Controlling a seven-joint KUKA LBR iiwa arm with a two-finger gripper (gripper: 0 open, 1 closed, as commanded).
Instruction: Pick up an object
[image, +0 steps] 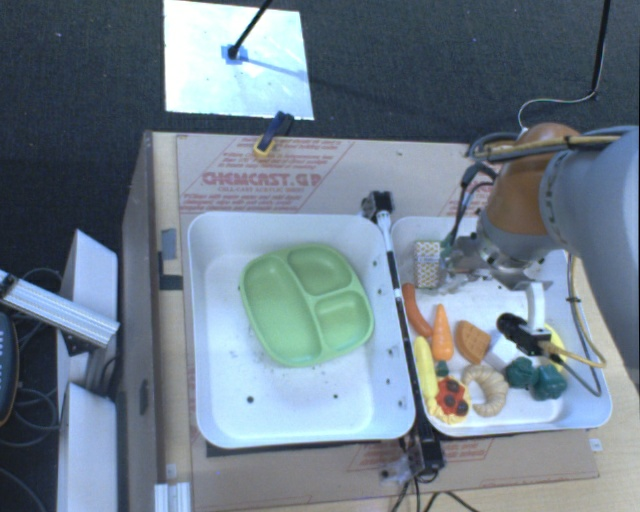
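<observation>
Divided plate (307, 303) in left bin (215, 400); toy foods (462, 372) in right bin (590, 410); arm (560, 190) above right bin.

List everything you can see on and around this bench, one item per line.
Bins: two, white, side by side on the bench.
Divided plate: one, light green, in the left bin.
Carrots: two, orange, right bin near its left wall.
Corn cob: one, yellow, below the carrots.
Pizza slice: one, yellow with red and dark toppings, right bin front.
Croissant: one, tan, beside the pizza slice.
Orange wedge: one, orange, middle of right bin.
Green pieces: two, dark green, right bin front right.
Checkered block: one, pale, right bin back.
Arm: one, grey with orange band, over the right bin.
End effector: one, grey, beside the checkered block.
</observation>
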